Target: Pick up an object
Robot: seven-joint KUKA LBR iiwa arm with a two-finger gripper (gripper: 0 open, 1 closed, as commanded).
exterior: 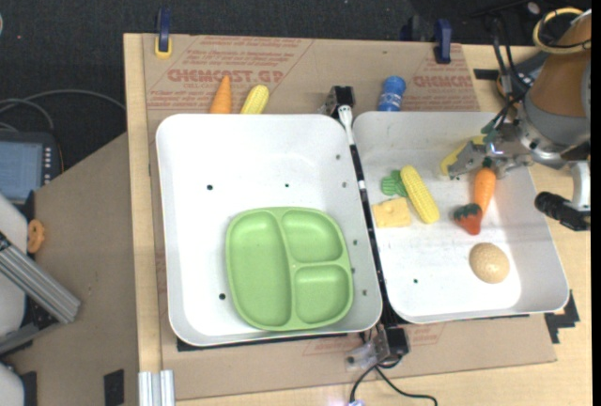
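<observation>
Jaws' opening is proving impossible to tell; the gripper (484,155) is hovering over the right bin (526,296), just above a smooth orange carrot (483,191). Ridged yellow corn (419,195) and a speckled tan egg (488,262) are lying nearby.

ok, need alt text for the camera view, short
A grey robot arm's gripper hovers at the right bin, just above an orange carrot, beside a corn cob, a yellow block and a tan egg. The left bin holds a green divided plate.
</observation>
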